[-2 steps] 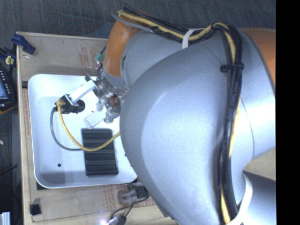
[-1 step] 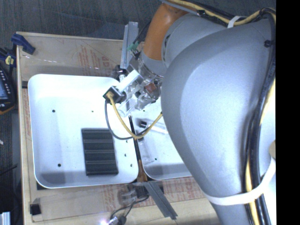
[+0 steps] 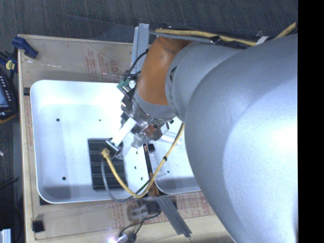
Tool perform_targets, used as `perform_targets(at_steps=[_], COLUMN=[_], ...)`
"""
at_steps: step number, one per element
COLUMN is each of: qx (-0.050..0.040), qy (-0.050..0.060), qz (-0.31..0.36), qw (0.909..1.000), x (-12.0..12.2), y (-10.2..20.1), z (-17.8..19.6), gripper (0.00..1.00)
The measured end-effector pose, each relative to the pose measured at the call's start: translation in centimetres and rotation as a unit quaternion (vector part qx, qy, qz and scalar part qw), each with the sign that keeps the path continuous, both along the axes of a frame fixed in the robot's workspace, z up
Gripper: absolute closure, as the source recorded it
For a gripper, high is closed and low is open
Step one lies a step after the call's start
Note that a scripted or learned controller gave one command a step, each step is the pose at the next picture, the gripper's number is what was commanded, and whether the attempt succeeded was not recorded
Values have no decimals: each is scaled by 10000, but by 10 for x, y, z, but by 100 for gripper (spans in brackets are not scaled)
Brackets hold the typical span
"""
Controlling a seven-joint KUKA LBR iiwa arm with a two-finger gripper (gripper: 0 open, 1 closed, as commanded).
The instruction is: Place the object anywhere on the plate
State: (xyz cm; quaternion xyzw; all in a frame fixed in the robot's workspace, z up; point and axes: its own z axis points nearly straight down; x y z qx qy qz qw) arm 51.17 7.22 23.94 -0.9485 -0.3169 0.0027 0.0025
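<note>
Starting at the gripper [image 3: 143, 135]: poised over the right-hand part of the left bin [image 3: 66, 110], close to that bin's right rim and to the dark gap parting it from the right bin [image 3: 174, 187]. Viewed from above and behind, tucked beneath the wrist's own bulk, so cannot tell how far open, nor whether anything is held. Cannot tell either where the object lies relative to the left bin, which way it points or how its long axis runs; likewise for the plate. Moving up from the gripper: wrist tilted down and toward the left bin's near side, then the orange band [image 3: 154, 70] sitting over the left bin's far right corner, then the broad grey arm [image 3: 243, 135] sweeping in from the view's right, strongly foreshortened and covering nearly all of the right bin beside the left bin. Across the left bin's bare white floor: three small dark specks, two toward the far side and one toward the near left corner. Under and around the left bin: a brown bench [image 3: 76, 54] with faint red printing. Beyond the left bin's far left corner, at the bench edge: a blue clamp [image 3: 25, 47]. Just past the left bin's far rim, near the orange band: an upright metal rail [image 3: 142, 37].
</note>
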Motion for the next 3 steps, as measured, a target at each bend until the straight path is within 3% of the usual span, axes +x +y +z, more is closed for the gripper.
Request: perform_targets(at_steps=[1, 2, 3], qx=[-16, -2, -20], qy=[4, -15, -27], qz=[-69, 817, -2182], qw=[10000, 9967, 9759], x=[72, 100, 119], y=[76, 76, 83], z=[-38, 8, -27], gripper=[100, 100, 100])
